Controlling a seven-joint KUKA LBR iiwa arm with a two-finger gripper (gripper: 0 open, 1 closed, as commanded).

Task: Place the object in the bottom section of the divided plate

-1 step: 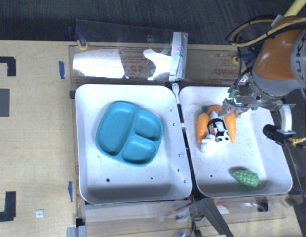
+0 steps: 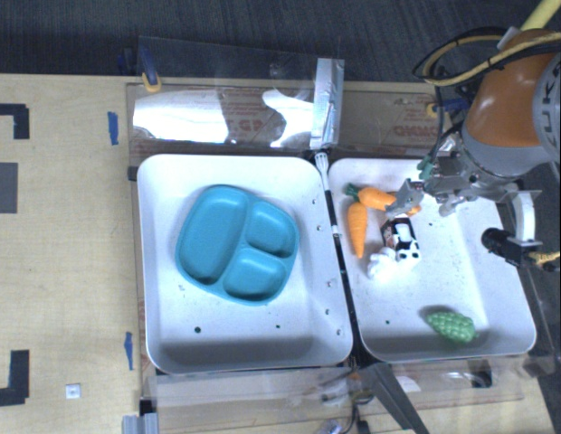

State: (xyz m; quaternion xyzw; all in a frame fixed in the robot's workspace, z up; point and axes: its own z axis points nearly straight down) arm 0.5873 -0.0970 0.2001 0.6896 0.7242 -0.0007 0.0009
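Gripper [image 2: 414,197] hangs over the right bin [image 2: 498,319] above two carrots [image 2: 360,220] and a cow toy [image 2: 403,238], grip unclear, while the blue divided plate [image 2: 237,242] sits in the left bin [image 2: 163,315].

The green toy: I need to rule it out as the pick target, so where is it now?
In the camera view, the green toy lies near the front right corner of the right bin, apart from the carrots and the black-and-white toy.
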